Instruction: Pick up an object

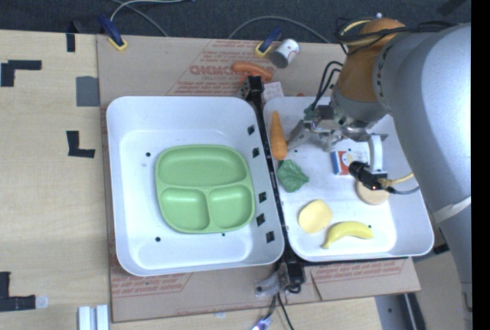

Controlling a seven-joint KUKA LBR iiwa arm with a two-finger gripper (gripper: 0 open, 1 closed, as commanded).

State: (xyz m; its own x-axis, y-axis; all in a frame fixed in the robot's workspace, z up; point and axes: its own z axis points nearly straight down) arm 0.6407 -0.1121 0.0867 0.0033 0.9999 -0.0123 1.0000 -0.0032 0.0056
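The right bin (406,240) holds all the small things. Nearest in it lies a yellow banana (348,232). Just left of it and a bit farther back sits a round yellow lump (314,215). To the right, near the arm, is a round tan thing (374,192). The left bin (130,168) has a green plate (205,187) with three parts lying flat in its middle.

Farther back in the right bin, a crumpled green thing (292,175) lies close to the bin's left wall. A small red, white and blue thing (341,161) sits to its right. Next comes an orange carrot (278,138), lying along the left wall.

The gripper (318,129) hangs over the far part of the right bin, just right of the carrot. I cannot tell if it is open or closed. Nothing can be seen held in it.

Past the bins, on the brown cardboard (214,68), lies a small orange thing (253,70), and beyond it a grey roll (285,53).
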